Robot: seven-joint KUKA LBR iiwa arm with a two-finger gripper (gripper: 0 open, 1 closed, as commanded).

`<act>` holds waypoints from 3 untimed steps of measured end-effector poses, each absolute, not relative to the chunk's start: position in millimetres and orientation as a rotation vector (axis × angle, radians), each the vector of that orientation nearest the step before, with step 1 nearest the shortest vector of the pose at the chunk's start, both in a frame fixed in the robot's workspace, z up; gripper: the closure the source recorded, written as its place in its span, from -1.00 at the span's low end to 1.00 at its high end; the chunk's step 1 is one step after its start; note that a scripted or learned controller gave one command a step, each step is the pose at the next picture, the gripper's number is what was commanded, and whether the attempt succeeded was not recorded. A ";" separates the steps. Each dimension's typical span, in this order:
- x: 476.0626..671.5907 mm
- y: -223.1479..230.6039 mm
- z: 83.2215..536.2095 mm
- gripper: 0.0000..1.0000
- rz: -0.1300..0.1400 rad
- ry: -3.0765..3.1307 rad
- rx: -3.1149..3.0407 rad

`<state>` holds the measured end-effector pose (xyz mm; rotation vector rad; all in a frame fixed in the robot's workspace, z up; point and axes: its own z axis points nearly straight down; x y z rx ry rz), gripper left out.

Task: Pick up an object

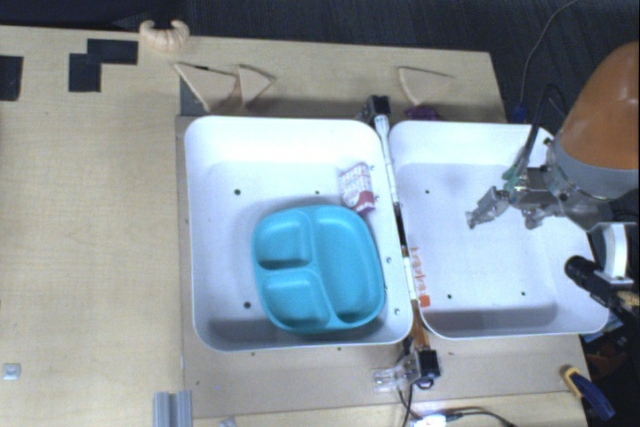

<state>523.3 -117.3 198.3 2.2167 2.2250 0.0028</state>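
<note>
A blue divided plate (318, 267) lies in the left white bin (212, 215), toward its front. Beside the plate's far right corner, a small white and red packet (357, 187) rests near the wall between the bins. My gripper (505, 208) hangs over the right white bin (480, 290), in its right half, well apart from both objects. I see nothing between its tips. The grey arm with its orange band (605, 125) reaches in from the right edge.
Cables and a small connector (420, 370) lie on the wooden bench in front of the bins. A black clip (377, 105) sits at the far end of the divide between the bins. A thin cable (560, 10) runs down from the top right.
</note>
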 end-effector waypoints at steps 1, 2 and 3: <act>495.1 -111.8 127.5 -1.00 0.001 2.224 2.219; 488.9 -128.0 87.1 -1.00 0.008 2.221 2.216; 491.1 -128.4 98.7 1.00 0.014 2.217 2.210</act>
